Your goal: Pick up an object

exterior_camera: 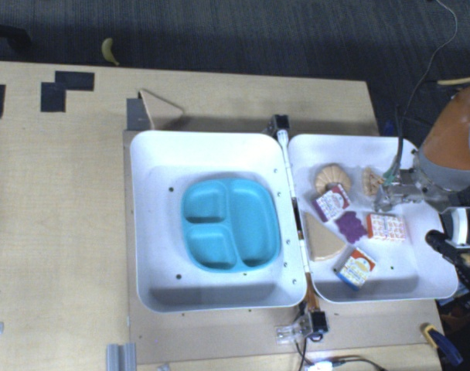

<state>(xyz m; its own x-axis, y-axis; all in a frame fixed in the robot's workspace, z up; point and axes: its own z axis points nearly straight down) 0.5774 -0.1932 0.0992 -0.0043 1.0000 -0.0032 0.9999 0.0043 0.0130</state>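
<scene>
The left bin (154, 207) holds a blue tray (229, 222). In the right bin (420, 280) lie small packets (332, 203), a purple piece (349, 225) and a red-and-white box (386, 227). The gripper (385, 198) hovers just above that box; whether it is clenched, I cannot tell.

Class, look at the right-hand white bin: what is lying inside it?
Inside the right bin lie a purple piece, small printed packets, a boxed carton, a tan wedge and a round biscuit-like item. The claw covers whatever is beneath it.
</scene>
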